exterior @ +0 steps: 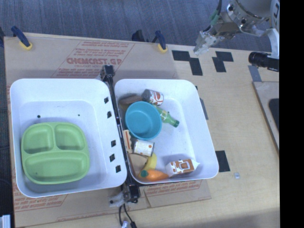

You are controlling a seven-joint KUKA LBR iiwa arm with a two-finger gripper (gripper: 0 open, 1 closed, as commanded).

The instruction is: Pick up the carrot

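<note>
From the camera above, the grey arm with its orange band comes in at the top right corner, and its metal claw [205,41] hangs over the cardboard-covered tabletop [228,127], well beyond the far edge of the bins. Whether that claw is released or clenched I cannot tell at this size; nothing is visible between its tips.

The small orange carrot with a green stub [153,175] lies in the right-hand shallow white plastic bin [202,127], down at the near edge, close to the near-left corner. A yellow banana-like piece [151,162] lies just behind it, touching or nearly so. Just to the carrot's right rests a small white and orange carton [181,166], tipped on its side.

Further back in the same bin sits a round blue plastic bowl [142,120], upright. A green bottle [168,118] lies on its side against the bowl's right rim, and a printed tin can [153,97] lies beyond the bowl near the far wall. A small white cylinder with a label [143,148] lies between the bowl and the banana piece.

The left-hand white bin [28,94] holds a light green divided plastic tray [54,152], flat, with three compartments.

Yellow and blue clamps [21,38] grip the cardboard along the far edge.
</note>
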